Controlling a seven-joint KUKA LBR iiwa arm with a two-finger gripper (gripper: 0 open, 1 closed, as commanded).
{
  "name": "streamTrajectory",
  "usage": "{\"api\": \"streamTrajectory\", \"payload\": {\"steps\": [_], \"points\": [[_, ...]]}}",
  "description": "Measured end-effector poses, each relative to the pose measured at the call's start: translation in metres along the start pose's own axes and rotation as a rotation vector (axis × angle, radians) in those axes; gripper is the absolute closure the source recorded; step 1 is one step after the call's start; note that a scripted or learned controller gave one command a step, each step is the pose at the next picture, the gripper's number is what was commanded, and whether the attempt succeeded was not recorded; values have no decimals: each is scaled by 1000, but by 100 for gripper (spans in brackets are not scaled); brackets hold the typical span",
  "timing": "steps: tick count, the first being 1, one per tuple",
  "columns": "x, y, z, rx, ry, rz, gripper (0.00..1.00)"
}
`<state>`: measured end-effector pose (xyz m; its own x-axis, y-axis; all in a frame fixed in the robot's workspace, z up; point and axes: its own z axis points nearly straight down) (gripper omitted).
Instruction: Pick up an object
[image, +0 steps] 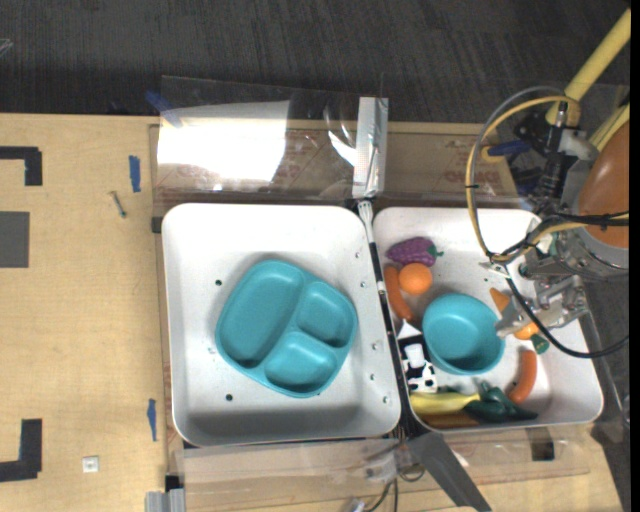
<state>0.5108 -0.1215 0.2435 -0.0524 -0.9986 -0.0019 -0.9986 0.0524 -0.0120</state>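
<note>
My gripper (542, 303) hangs over the right side of the right bin (570, 395), just right of a teal bowl (462, 332). A small orange piece with a green tip (524, 326) lies right beside or under the gripper; I cannot tell whether they touch. Also in this bin are purple grapes (412, 250), an orange fruit (414, 279), an orange-red sausage shape (524, 374), a banana (445, 402), a dark green item (491, 405) and a black-and-white item (414, 364). Cables partly hide the gripper.
The left bin (190, 260) holds a teal divided plate (287, 325). A raised divider (385, 330) separates the two bins. Yellow and black cables (500, 160) loop above the right bin. Clear plastic sheeting (270, 150) lies behind the bins.
</note>
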Motion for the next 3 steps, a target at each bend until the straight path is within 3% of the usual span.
{"api": "streamTrajectory", "payload": {"steps": [1, 2, 3], "points": [[-48, -9, -8, -8, -4, -124, 100], [-75, -73, 4, -9, -5, -225, 100], [-111, -70, 22, -14, -5, -239, 100]]}}
